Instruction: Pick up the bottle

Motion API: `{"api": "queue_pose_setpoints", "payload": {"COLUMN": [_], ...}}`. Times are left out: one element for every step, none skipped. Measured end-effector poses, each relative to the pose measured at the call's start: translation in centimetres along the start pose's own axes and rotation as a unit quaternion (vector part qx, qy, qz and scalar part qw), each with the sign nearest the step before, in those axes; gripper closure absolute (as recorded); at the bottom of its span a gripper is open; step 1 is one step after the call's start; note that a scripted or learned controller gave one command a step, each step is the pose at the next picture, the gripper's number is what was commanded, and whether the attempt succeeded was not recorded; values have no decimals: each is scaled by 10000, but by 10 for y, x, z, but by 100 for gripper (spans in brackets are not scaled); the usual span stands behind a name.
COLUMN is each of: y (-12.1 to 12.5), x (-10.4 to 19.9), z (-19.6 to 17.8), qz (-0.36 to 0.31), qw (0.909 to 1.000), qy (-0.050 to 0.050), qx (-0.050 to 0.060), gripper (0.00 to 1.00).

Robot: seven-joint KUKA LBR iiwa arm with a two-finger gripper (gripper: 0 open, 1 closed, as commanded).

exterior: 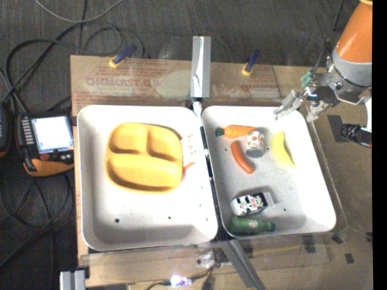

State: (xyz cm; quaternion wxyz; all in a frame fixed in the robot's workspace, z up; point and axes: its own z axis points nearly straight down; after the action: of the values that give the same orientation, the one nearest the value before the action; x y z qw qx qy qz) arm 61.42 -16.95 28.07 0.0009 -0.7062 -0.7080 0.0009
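The green bottle (251, 225) lies on its side along the front wall of the right bin (314, 186), its neck pointing right. My gripper (296, 109) hangs over the bin's far right corner, well away from the bottle. It is open, with nothing between its fingers (285, 106). The grey arm with its orange band (357, 35) comes in from the upper right.
The right bin also holds a carrot (237, 131), a small can (254, 142), an orange-red sausage (242, 157), a banana (283, 148) and a black-and-white packet (250, 203) just behind the bottle. A yellow divided plate (145, 156) lies in the left bin (97, 222).
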Motion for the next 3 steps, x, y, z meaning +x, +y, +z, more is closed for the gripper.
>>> {"api": "queue_pose_setpoints", "payload": {"y": [-32, -23, -101], "x": [30, -27, -23], "z": [139, 94, 187], "qz": [222, 161, -213], "qw": [9998, 9999, 9998], "qy": [2, -10, -4], "qx": [6, -6, -34], "gripper": [0, 0, 0]}}
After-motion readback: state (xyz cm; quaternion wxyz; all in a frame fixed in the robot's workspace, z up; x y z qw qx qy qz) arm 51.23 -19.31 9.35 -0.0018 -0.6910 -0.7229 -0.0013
